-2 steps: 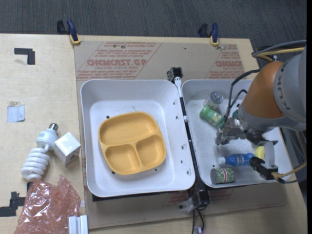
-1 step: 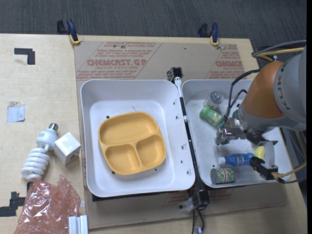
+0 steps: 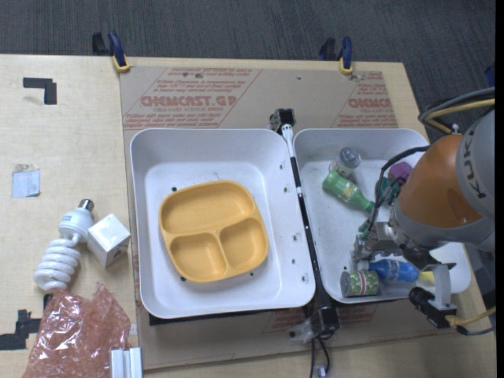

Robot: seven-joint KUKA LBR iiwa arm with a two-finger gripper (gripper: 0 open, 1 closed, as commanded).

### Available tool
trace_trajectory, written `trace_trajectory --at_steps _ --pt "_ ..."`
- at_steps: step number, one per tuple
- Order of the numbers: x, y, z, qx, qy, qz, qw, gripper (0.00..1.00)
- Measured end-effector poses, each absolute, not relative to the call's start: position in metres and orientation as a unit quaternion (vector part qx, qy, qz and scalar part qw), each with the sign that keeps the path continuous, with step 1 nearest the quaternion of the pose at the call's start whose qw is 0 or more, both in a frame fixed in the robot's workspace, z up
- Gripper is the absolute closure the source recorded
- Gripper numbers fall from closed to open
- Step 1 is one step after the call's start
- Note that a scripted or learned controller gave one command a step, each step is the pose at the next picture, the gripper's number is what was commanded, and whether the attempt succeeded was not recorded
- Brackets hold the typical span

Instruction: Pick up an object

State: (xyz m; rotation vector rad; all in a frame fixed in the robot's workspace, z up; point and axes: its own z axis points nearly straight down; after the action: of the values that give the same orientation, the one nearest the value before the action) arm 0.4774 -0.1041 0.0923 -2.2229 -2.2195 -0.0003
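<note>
The right bin [image 3: 315, 152] holds a green bottle [image 3: 347, 187] with a grey cap lying near its back. A small can [image 3: 361, 283] lies on its side at the front, with a blue object [image 3: 396, 271] just right of it. A purple object [image 3: 401, 168] peeks out behind the arm. My gripper [image 3: 369, 249] hangs low inside this bin, just above the can and the left end of the blue object. The arm's orange band [image 3: 439, 189] covers the bin's right part.
A yellow divided plate [image 3: 213, 231] lies in the left bin [image 3: 150, 211]. Left of the bins, on the bench, lie a spiral light bulb [image 3: 63, 254], a white cube [image 3: 109, 239] and crumpled pink plastic [image 3: 75, 337]. Cables [image 3: 319, 337] run at the bins' front edge.
</note>
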Motion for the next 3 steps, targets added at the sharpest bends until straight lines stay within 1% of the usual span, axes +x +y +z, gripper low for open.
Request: trace_trajectory --at_steps 1,3 --pt "0.4784 -0.095 0.0924 -0.707 -0.707 -0.0007 -0.001 0.0" --pt "0.4785 -0.0924 0.0924 -0.707 -0.707 -0.0008 -0.001 0.0"
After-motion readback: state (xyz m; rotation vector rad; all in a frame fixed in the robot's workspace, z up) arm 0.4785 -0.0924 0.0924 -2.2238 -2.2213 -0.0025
